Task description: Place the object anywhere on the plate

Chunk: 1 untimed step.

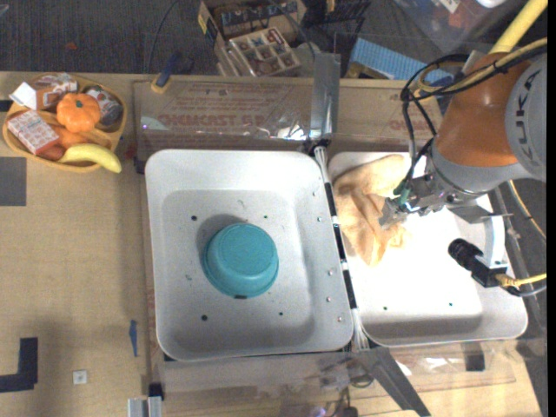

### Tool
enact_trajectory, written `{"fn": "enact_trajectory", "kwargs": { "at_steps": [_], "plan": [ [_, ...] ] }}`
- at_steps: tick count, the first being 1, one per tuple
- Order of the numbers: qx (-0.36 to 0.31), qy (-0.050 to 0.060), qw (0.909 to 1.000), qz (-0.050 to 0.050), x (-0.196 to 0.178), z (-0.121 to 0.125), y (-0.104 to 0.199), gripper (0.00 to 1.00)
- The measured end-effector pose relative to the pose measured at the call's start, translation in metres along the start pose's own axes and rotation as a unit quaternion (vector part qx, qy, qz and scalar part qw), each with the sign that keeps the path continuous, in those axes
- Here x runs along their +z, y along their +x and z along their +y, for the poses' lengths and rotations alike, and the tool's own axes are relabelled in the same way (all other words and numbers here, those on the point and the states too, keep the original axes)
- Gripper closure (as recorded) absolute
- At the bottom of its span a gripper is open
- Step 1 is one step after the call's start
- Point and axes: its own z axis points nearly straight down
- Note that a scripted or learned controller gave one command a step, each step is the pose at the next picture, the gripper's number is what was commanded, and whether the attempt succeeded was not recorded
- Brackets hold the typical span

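Two shallow white bins sit side by side on a bench, seen from above at a slant. In the left bin (174, 189), a little toward six o'clock from its centre, lies a round teal plate (241, 259), which looks like an upturned dish. The right bin (452, 320) holds the object: a soft, pale yellow cloth (369, 211), crumpled at about ten o'clock in that bin, close against the wall shared with the left bin.

The grey and orange arm (482, 129) reaches in from three o'clock. Its gripper (401, 205) is down at the cloth's three o'clock edge, touching or nearly touching it. The fingertips are small and dark against the fabric, so whether the gripper is wide, narrow or pinching cloth cannot be told.

Likely risks: a pinch at the edge may catch only a thin fold and slip out on lifting. A limp cloth could also drag on the shared wall during the move toward nine o'clock, or drape half off the plate's rounded surface.

A bowl of toy fruit (65, 129) sits far off at ten o'clock.
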Motion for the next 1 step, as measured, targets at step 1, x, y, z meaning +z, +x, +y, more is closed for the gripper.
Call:
{"fn": "enact_trajectory", "kwargs": {
  "at_steps": [1],
  "plan": [
    [0.001,0.001,1.0000,0.000,-0.0399,0.0003,-0.0017,1.00]
  ]
}}
